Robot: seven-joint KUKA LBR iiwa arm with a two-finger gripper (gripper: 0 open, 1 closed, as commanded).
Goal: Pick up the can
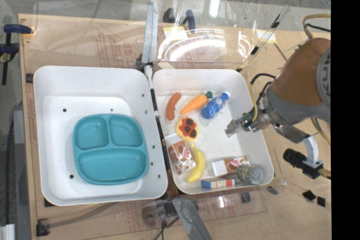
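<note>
Wooden bench (84, 45), two white bins (50, 87), gripper (235, 128) poised above the right bin, grip unclear, can (251, 173) in its corner

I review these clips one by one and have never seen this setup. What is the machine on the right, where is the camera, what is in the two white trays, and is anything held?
The camera is fixed above the bench, looking down at a slant. The grey and orange shape on the right is a robot arm; its gripper hovers over the right bin, and nothing shows between its fingers. The left bin holds a teal divided plate. The right bin holds toy food: a sausage, a carrot, a blue bottle, a small pizza, a banana, a few small packets, and the can lying in the near right corner, untouched.
</note>
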